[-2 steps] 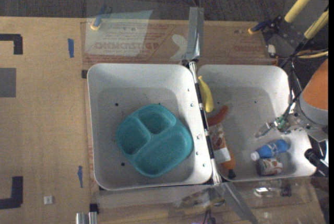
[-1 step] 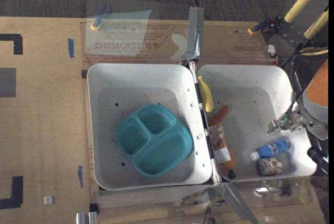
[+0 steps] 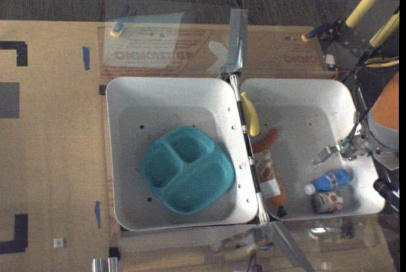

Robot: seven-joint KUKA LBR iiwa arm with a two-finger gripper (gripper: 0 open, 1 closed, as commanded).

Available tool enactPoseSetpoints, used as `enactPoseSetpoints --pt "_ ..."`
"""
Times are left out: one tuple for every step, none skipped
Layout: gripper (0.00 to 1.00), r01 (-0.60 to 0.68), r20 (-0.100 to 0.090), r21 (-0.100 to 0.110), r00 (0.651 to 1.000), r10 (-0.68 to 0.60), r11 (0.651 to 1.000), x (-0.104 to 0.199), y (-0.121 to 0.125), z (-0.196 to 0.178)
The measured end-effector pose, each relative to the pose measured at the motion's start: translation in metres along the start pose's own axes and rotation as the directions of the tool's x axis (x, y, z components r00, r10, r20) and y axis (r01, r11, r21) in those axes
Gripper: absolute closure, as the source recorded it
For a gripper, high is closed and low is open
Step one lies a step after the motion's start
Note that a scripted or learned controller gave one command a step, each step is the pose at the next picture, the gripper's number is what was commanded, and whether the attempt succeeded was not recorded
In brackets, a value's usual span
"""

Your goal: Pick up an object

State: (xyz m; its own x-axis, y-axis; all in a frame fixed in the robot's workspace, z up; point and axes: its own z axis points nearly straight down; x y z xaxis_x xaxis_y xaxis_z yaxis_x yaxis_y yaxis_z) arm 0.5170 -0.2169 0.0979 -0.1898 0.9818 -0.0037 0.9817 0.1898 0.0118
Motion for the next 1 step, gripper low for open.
enactPoseSetpoints --pt "0.00 -0.177 0.003 0.001 0.984 0.177 0.984 0.0297 -0.0294 0.0092"
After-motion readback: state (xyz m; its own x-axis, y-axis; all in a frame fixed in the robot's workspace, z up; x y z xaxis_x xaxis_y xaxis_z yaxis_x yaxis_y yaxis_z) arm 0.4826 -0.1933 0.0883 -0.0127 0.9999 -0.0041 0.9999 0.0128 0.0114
